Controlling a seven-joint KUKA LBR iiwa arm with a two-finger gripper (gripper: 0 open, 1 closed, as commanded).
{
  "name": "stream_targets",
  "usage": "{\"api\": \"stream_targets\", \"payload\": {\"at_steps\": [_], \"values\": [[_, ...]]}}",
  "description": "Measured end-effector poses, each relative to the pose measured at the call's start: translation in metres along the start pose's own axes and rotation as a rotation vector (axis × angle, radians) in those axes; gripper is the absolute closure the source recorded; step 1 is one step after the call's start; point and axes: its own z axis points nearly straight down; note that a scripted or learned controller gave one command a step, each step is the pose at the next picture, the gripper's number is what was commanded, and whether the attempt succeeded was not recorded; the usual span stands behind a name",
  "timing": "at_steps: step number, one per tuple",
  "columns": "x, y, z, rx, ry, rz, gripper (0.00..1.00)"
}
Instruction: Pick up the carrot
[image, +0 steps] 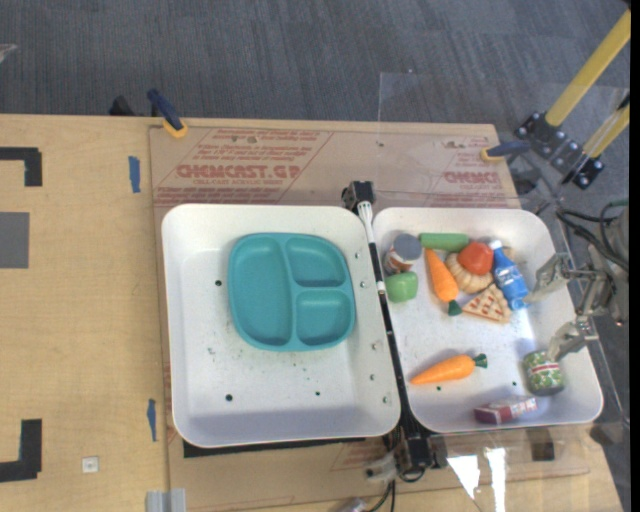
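An orange carrot (445, 370) with a green top lies on its own in the lower middle of the right bin (575, 400), its leafy end pointing right. A second orange carrot-shaped piece (439, 276) lies upright in the picture among the pile of toy food in the upper part of that bin, with its green tip toward the bottom.
The pile holds a green pod (443, 241), a green fruit (402, 287), a red tomato (476, 257), a blue bottle (509, 280) and a pizza slice (487, 306). A green jar (545, 372) and a red wrapper (505, 410) lie lower right. A teal divided plate (292, 290) sits in the left bin.
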Motion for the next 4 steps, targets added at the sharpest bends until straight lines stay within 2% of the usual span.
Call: {"api": "stream_targets", "payload": {"at_steps": [1,2,3,4], "values": [[0.005,0.060,0.134,0.001,-0.007,0.148,0.00],[-0.059,0.091,0.141,-0.001,-0.009,0.429,0.00],[-0.063,0.091,0.127,-0.001,-0.021,0.426,1.00],[-0.040,0.179,0.045,-0.003,-0.002,0.649,1.00]]}}
